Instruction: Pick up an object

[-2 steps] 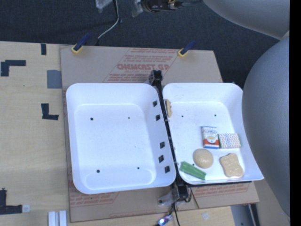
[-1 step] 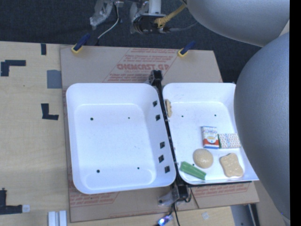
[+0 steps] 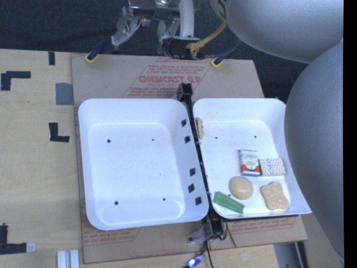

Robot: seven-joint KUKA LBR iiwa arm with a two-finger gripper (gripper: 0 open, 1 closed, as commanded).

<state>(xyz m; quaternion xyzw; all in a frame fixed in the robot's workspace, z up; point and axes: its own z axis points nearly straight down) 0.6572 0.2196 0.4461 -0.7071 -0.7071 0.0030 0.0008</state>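
Bins, two, side by side on the table. We list the left bin (image 3: 134, 161) first. The right bin (image 3: 234, 121) carries, along its near edge: green piece (image 3: 228, 202), round tan item (image 3: 241, 187), red-and-white packet (image 3: 249, 162), patterned packet (image 3: 272, 167), tan biscuit (image 3: 275, 196), clustered, any one pickable. The tool (image 3: 159, 10) hangs beyond the far edge; its state we cannot tell.

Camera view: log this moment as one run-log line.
gripper: raised beyond bins, nothing seen held | right bin: green piece, round tan item, biscuit-like piece, two small packets | left bin: no objects seen
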